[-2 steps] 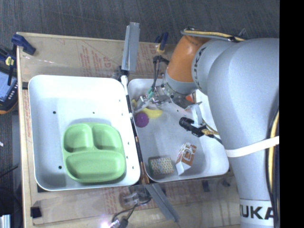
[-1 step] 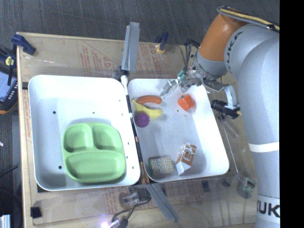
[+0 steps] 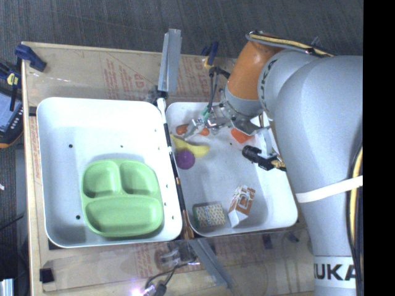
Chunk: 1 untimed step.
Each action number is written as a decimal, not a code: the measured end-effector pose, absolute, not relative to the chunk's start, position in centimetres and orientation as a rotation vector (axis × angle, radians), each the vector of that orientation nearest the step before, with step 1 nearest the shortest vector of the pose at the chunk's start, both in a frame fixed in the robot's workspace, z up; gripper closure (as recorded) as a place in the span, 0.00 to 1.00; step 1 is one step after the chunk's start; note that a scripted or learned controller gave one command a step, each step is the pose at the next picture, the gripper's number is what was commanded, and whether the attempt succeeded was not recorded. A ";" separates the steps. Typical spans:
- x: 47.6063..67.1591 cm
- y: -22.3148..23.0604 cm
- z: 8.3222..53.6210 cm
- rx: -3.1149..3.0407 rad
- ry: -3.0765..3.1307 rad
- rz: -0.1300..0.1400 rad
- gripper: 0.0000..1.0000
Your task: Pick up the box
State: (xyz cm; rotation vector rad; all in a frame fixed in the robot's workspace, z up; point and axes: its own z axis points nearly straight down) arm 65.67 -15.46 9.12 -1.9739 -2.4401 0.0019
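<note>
- Two bins sit side by side, and our work is all in the right bin; the left bin holds a green tray.
- We take the box to be the small white and orange carton lying near the front wall of the right bin, tilted, just beside a patterned packet.
- Our gripper is low over the far left corner of that same bin, well apart from the box.
- Near the gripper we see a banana, a purple ball and small orange bits we cannot name.
- We cannot tell how the gripper is set, since its tip is small and tangled with clutter in this view.
- We see nothing of the box in its grasp; the box rests on the bin floor.
- Judging from this, none of the pick is done: we have yet to reach the box, close on it and lift it.
- Our arm covers much of the right bin's right side, so anything lying under it is hidden from us.
</note>
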 end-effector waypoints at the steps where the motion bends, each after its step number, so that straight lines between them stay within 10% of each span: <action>1: 65.6 -11.3 9.6 -1.906 -2.515 0.022 0.00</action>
